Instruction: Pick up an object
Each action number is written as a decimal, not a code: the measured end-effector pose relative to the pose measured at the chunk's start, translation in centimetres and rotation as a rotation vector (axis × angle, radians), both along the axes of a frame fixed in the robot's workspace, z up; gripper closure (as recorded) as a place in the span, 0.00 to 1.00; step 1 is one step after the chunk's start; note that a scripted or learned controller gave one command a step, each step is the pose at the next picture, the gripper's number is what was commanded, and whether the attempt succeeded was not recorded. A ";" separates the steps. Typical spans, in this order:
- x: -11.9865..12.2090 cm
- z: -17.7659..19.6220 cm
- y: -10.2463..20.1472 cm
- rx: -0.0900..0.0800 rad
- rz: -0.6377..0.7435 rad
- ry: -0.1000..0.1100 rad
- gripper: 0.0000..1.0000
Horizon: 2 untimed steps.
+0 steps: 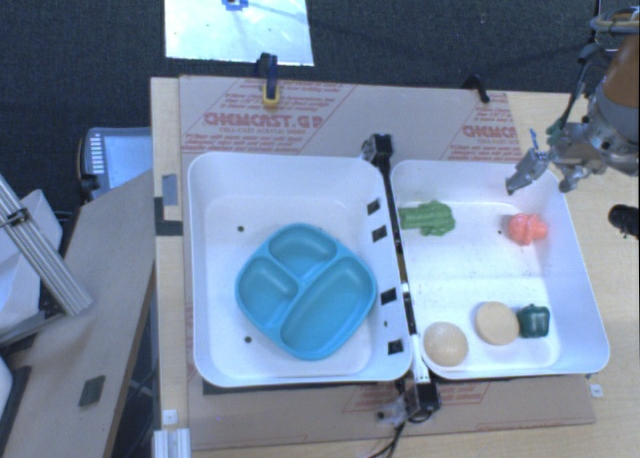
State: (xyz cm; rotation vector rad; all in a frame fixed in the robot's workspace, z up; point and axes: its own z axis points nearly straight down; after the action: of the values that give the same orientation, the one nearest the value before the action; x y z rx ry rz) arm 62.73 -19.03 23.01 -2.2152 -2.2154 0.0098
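bench [170,246] | arm cut off right | tool [548,174] above right bin [570,276]

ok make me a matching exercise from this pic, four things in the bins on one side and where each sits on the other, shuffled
Things:
1. blue divided plate
2. light green toy
3. pink toy
4. dark green toy

Places:
A. right bin, far right, nearest the gripper
B. left bin
C. right bin, near edge, touching a tan round piece
D. right bin, far side, close to the divider

Pairs: 1-B, 2-D, 3-A, 4-C
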 end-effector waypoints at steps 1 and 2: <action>0.2 0.8 0.1 -0.002 0.003 -0.012 0.00; 1.1 -3.8 -0.4 -0.003 0.002 -0.012 0.00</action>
State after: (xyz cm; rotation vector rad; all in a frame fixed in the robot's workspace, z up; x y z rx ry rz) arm 63.79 -19.44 19.24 -2.2200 -2.2251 0.0002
